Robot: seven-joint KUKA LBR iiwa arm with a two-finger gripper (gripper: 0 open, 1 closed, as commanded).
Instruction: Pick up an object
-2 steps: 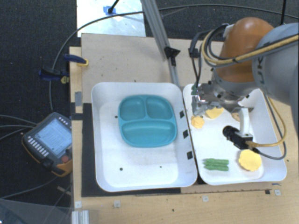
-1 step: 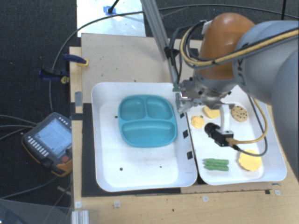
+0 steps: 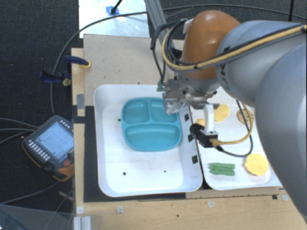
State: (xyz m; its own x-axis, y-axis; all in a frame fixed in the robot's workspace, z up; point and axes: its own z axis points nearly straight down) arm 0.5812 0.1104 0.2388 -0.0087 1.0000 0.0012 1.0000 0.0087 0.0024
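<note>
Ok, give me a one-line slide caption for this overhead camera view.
KUKA arm's gripper poised over the blue divided plate in the left bin; green beans lie in the right bin.

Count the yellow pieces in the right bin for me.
2: one yellow piece near the front, another at the back beside the arm. More may be hidden under the arm.

Arm (image 3: 268, 56): grey, entering from the right and far side, filling the upper right and reaching leftward and downward. Orange band (image 3: 208, 37): rounded, sitting above the wrist at centre-far. Yellow and black cables (image 3: 165, 47) loop around the band on its left side. Wrist assembly (image 3: 189, 92): grey metal, directly below the orange band, pointing down. Gripper (image 3: 171, 107): at the lowest left end of the wrist assembly; its parts are too blurred to separate.
</note>
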